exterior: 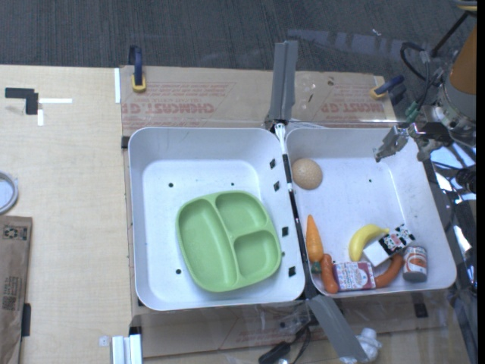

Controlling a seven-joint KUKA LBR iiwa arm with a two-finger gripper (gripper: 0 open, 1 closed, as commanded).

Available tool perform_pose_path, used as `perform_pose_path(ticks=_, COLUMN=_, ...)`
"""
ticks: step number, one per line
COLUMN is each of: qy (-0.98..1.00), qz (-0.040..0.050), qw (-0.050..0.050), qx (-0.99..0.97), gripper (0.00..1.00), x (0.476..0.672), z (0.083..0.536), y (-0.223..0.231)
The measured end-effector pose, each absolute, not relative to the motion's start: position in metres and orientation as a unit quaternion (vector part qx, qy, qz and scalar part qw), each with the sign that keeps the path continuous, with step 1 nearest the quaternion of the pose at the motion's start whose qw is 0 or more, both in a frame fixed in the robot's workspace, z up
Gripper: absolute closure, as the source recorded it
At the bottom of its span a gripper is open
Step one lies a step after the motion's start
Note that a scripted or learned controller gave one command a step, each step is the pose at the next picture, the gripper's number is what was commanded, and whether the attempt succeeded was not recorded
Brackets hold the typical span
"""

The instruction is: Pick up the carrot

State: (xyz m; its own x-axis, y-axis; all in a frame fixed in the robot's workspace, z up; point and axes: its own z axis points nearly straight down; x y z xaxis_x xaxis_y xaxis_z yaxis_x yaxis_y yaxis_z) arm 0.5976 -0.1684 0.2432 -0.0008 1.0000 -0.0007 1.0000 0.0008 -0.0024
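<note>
Jaws' state cannot be told on the gripper (pixel 388 144), which hangs over the right bin's (pixel 356 188) far right corner. Cardboard (pixel 204 101) behind shows reversed lettering. That bin holds the carrot (pixel 314 239) along its left wall, plus an egg (pixel 307 174), banana (pixel 367 240) and can (pixel 415 264). A green divided plate (pixel 229 240) lies in the left bin (pixel 151 203).

Mirrored "CHEMCAST GP" on brown sheet (pixel 198 97)
</note>
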Motion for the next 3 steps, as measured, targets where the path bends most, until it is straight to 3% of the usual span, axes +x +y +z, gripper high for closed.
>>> perform_pose_path(ticks=1, qy=-0.709, qz=0.0015, qw=0.002, qx=-0.705, gripper=0.0, x=0.553, z=0.162, y=-0.125)
perform_pose_path(ticks=2, qy=-0.801, qz=-0.0007, qw=-0.002, qx=-0.599, gripper=0.0, x=0.485, z=0.093, y=-0.11)
perform_pose_path(ticks=3, qy=-0.897, qz=-0.0001, qw=-0.001, qx=-0.443, gripper=0.0, x=0.525, z=0.092, y=-0.1)
